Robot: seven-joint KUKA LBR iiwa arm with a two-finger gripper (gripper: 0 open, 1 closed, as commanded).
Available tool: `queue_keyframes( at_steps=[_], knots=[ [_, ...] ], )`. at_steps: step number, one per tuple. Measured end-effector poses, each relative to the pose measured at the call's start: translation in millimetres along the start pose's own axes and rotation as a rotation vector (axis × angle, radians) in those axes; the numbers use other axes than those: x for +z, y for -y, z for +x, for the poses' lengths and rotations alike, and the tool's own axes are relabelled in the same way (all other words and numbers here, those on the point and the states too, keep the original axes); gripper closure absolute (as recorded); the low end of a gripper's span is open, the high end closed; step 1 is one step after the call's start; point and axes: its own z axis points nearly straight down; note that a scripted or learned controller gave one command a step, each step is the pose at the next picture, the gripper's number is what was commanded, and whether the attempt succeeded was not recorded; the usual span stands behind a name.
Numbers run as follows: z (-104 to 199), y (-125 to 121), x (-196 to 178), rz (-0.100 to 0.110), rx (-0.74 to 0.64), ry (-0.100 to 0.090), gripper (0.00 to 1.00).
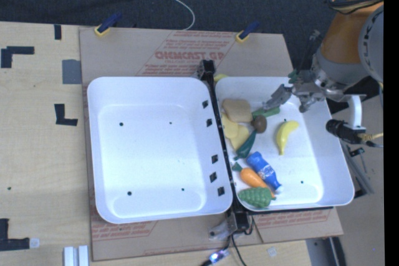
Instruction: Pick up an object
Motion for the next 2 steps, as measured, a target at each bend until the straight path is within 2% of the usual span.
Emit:
queue_keyframes(
  at_steps=[1, 2],
  knots=[
    [8, -58, 94, 0.004, -0.002, 0.0, 0.0],
    [-55, -58, 108, 0.0, 0.004, 0.002, 0.0]
  ],
)
